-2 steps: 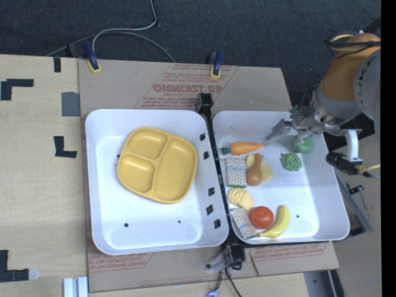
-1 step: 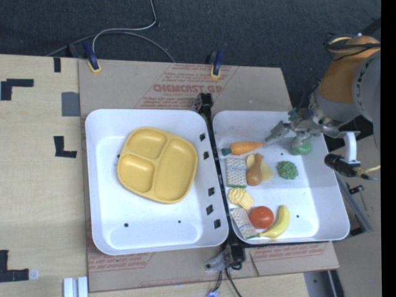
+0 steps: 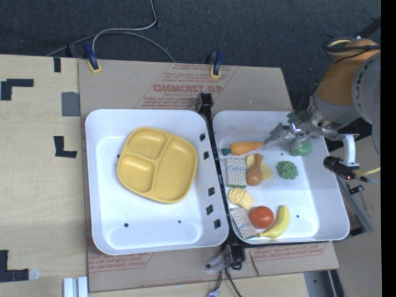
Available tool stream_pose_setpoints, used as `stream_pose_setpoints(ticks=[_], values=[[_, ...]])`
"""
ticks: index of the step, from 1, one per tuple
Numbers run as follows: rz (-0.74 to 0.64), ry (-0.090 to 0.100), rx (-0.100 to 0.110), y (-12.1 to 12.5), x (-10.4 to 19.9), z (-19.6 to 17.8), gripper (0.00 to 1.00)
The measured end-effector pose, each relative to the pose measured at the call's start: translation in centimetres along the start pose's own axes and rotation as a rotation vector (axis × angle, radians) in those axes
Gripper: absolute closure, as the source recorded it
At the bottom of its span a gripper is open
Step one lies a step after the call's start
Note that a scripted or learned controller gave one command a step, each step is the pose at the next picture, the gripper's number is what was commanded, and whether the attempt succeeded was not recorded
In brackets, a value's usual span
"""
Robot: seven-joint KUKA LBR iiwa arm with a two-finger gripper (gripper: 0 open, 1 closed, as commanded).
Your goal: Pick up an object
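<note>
The right bin (image 3: pixel 322 221) holds several toy foods: an orange carrot (image 3: pixel 245 147), a brown drumstick (image 3: pixel 253 171), a green broccoli (image 3: pixel 287 169), a red tomato (image 3: pixel 262 216), a yellow banana (image 3: pixel 279 223) and a yellow ridged piece (image 3: pixel 240 197). My gripper (image 3: pixel 276 135) reaches in from the right, low over the bin's back part. Its tip points left, just right of the carrot's thick end. A small green round object (image 3: pixel 302 146) lies right beside the wrist. I see nothing held in the gripper.
The left bin (image 3: pixel 102 184) carries a yellow divided plate (image 3: pixel 157 164). Two green-patterned flat pieces (image 3: pixel 235 172) lie along the right bin's left wall. A black divider (image 3: pixel 213 166) runs between the bins. Clamps and a cable sit at the back of the bench.
</note>
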State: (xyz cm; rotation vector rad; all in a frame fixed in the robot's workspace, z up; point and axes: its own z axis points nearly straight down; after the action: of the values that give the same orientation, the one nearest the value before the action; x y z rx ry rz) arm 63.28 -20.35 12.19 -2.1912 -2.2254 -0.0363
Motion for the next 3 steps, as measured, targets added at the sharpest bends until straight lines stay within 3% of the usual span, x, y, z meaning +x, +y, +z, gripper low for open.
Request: stream_pose_setpoints(ticks=[1,2,3], values=[[0.012,-0.027,0.005,0.3,7.1,0.4,0.0],[0.014,-0.032,-0.003,-2.2,8.2,3.7,0.0],[0.014,-0.032,-0.002,-2.8,10.4,3.8,0.0]])
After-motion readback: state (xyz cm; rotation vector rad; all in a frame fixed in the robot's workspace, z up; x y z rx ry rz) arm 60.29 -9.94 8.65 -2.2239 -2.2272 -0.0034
